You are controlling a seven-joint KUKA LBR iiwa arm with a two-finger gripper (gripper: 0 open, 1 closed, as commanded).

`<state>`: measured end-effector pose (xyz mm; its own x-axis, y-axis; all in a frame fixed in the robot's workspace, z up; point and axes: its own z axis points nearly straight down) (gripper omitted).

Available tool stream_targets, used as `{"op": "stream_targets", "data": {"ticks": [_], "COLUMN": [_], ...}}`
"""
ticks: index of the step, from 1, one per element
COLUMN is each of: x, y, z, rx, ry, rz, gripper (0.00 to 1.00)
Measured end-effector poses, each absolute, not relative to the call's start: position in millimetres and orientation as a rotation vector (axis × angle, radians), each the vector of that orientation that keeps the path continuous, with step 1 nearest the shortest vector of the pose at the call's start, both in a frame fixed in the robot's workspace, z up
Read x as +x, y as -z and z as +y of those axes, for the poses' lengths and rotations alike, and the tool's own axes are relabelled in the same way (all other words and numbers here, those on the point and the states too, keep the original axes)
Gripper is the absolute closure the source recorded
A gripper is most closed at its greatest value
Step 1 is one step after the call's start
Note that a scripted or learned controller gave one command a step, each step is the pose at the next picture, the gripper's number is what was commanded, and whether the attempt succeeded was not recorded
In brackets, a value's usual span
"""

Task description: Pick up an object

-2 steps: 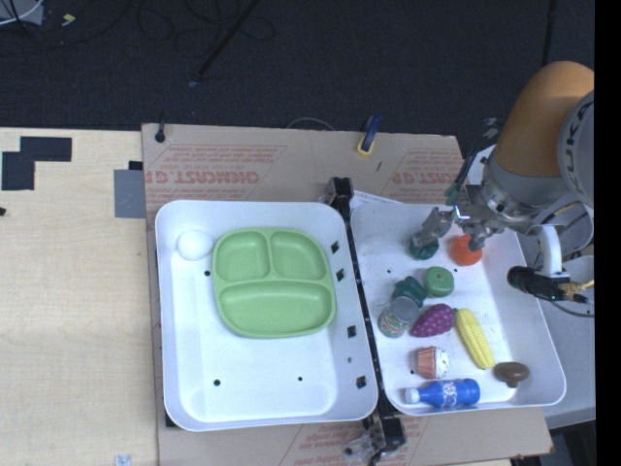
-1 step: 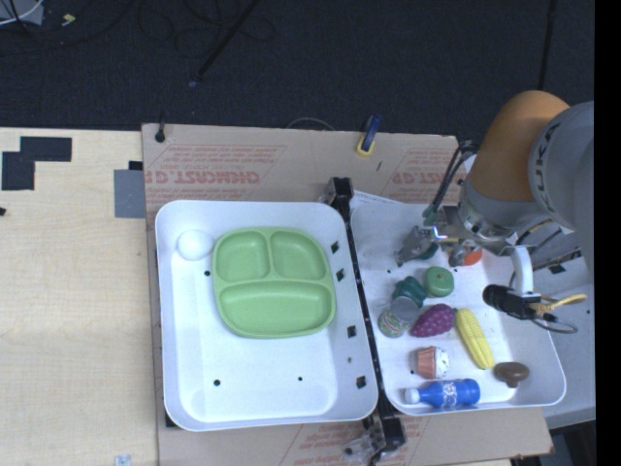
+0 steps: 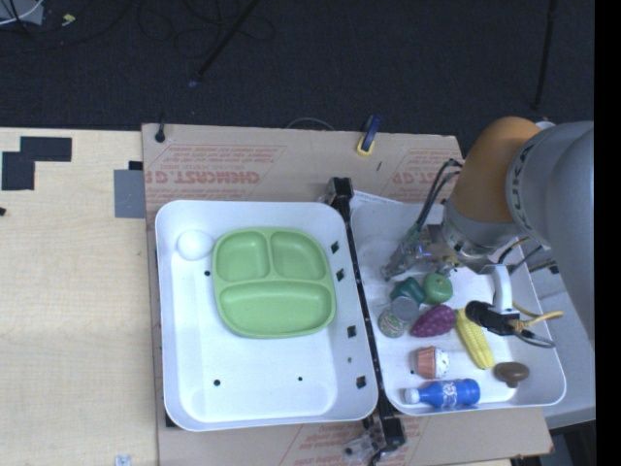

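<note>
1. Nearest the camera, along the front edge of the right bin [image 3: 543,396], a blue bottle [image 3: 444,393] lies on its side, its long axis running along that edge.
2. Just behind it stand a small orange-and-white cup [image 3: 431,361] and, toward the front right corner, a brown lump [image 3: 510,372].
3. In the middle of the bin a yellow corn cob [image 3: 473,339] lies slanted from back-left to front-right, beside a purple grape bunch [image 3: 434,319].
4. Behind the grapes sit a teal piece [image 3: 408,289] and a green round piece [image 3: 439,286], touching or nearly so.
5. The gripper [image 3: 415,256] hangs directly behind this pair, toward the bin's back left; whether it is spread or closed I cannot tell. Nothing is visibly held.
6. My judgement: the teal and green pieces lie nearest, just in front of the gripper, so a short drop forward would likely reach them.
7. The left bin [image 3: 184,377] carries a green divided tray [image 3: 272,282] and a white ball [image 3: 194,245], well apart from the arm.
</note>
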<state>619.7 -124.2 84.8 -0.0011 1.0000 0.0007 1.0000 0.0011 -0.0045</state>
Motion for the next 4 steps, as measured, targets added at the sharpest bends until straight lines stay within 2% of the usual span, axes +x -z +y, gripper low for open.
{"op": "stream_targets", "data": {"ticks": [1,3,4], "x": [620.1,637.5,637.8], "y": [-97.3,-203.3,-229.3], "z": [-125.2,-125.6,-126.9], "rx": [-2.221,-2.222,-2.221], "ry": [-0.002,0.003,0.002], "rz": [-2.217,-2.223,-2.223], "gripper": [1.0,1.0,1.0]}}
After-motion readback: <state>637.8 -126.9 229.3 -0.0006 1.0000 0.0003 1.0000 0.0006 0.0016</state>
